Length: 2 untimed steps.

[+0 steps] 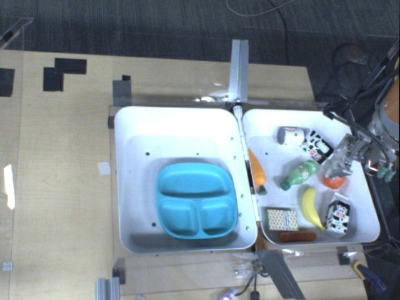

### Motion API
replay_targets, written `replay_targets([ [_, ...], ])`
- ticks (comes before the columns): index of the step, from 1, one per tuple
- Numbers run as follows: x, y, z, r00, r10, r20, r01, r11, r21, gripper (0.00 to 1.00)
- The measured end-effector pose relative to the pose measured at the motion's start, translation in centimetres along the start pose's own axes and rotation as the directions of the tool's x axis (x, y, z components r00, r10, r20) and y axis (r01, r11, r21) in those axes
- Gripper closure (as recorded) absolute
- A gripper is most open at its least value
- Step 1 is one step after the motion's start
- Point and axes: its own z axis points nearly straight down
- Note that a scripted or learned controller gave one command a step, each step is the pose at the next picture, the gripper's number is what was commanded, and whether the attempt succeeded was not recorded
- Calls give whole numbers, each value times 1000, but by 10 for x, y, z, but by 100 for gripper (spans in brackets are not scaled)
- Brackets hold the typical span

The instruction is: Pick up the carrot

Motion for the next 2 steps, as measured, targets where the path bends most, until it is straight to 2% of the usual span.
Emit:
replay_targets([
  [1,-12,-48,22,1000,-7,0,7,1000,1,100],
  [2,-22,-74,17,991,-131,3,131,991,2,100],
])
